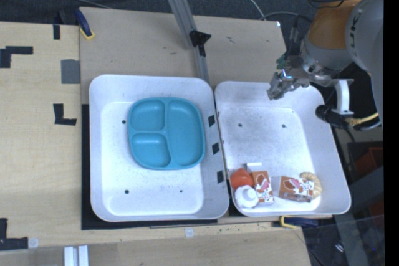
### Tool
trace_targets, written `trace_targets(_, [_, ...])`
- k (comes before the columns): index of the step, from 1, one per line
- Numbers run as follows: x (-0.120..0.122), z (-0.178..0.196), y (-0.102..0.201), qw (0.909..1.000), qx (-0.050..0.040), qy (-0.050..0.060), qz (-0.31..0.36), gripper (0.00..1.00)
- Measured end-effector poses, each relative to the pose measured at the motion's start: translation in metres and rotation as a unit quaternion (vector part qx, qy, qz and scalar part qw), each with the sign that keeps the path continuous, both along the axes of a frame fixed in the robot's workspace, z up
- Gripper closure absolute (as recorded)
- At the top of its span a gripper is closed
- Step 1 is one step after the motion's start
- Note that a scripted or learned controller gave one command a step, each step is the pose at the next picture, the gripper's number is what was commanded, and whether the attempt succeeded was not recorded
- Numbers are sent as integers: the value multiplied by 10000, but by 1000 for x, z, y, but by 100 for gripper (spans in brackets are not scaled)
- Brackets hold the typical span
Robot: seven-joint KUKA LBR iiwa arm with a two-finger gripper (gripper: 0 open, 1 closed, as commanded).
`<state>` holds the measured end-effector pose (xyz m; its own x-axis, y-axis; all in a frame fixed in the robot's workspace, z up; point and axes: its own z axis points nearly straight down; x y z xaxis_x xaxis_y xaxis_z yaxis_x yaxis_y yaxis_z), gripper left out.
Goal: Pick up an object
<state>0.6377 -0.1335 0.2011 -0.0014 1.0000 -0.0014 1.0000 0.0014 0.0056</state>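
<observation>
The right bin (293, 128) holds a small cluster of things along its near edge: an orange-red round item (242, 179), a white bottle-like piece (247, 197) just in front of it, a red and white packet (264, 187), and a brown and red snack packet (300, 187). My gripper (277, 91) hangs over the far right corner of that bin, well away from the cluster, with nothing seen between its fingers. The fingers look close together, but the view is too small to be sure.
The left bin (106, 134) holds a teal divided plate (167, 133). A grey metal pole (181, 6) slants across the bench behind the bins. Black cables loop near the arm's orange band (340, 15) at the upper right.
</observation>
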Motion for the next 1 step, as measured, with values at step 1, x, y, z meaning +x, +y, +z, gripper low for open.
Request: trace_targets(1, [1, 54, 0, 10000, 0, 0, 2, 100])
